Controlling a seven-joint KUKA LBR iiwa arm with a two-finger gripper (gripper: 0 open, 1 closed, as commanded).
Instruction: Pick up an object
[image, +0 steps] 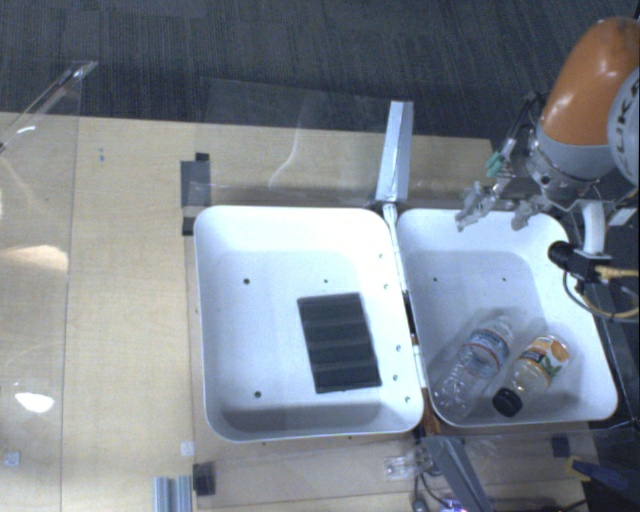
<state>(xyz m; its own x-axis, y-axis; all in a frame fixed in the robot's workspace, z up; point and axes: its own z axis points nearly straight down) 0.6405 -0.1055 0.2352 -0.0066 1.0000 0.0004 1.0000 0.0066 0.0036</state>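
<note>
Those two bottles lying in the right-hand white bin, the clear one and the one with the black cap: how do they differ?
The clear plastic water bottle is longer and looks see-through all along; the amber bottle with the black cap is shorter, with a yellow-orange label. The clear one's band is blue and white, and its cap is not plain to see, while the other's cap is dark and obvious. Both lie on their sides, side by side, in the right white bin.

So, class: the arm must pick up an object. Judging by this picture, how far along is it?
Nothing looks done yet. The clear bottle and the black-capped bottle lie in the right bin, and the dark ridged panel lies in the left bin. The claw is at the right bin's far rim, away from all three. Reaching, gripping and lifting remain.
</note>
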